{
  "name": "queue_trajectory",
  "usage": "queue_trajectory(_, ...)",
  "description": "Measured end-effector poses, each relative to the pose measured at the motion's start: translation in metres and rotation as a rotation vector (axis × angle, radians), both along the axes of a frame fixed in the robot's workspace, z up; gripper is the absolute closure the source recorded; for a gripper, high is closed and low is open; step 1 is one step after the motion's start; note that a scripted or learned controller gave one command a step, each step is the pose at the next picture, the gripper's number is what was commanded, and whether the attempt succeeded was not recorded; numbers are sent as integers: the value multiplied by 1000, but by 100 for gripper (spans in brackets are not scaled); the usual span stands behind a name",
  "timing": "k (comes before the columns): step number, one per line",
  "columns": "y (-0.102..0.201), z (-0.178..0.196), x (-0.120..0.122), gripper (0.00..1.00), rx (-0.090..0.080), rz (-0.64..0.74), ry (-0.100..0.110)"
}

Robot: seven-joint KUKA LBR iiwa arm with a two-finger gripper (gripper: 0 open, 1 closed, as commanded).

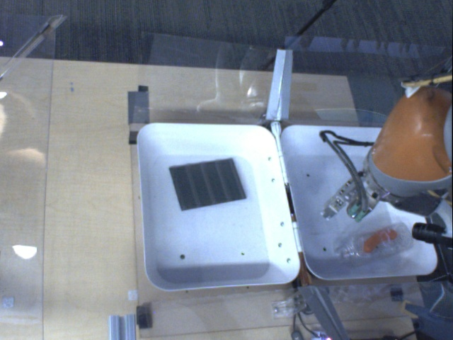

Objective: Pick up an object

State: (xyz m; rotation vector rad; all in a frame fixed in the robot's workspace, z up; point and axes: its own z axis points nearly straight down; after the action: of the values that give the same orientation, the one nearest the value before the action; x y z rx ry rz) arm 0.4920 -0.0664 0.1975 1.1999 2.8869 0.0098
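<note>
Overhead slanted view of the bench [78, 190], read from left to right. The left bin [156, 261] holds a dark ribbed rectangular pad [207, 183], lying flat and slightly rotated in the upper half of the tray, well apart from all four walls; lying flat with bare floor on every side, it would likely give a two-finger grasp little edge to catch. A narrow metal divider [278, 91] rises from the seam where the two bins meet at the far side, apparently marking the boundary between the trays. The right bin [311, 190] contains the candidate object of the task: a small clear packet with an orange-red item inside [373, 241], resting on the floor of the bin near its front right corner. The gripper [347, 205] hangs below the grey wrist and orange band [417, 137] of the arm, which enters from the right; a dark cable [340, 147] loops from the wrist over the rear of the bin. The gripper sits just beside and to the upper left of the packet, with nothing visible between its fingers [333, 210]; whether these are spread or closed cannot be told at this resolution. Judged from this layout, the packet remains on the bin floor and the pick is not yet accomplished; the transparent wrapping may prove slippery or deformable.
</note>
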Motion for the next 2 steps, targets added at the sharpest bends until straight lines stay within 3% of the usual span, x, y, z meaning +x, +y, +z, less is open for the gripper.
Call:
queue_trajectory(1,0,0,0,0,0,0,0)
queue_trajectory(2,-78,33,-3,0,1,-223,10)
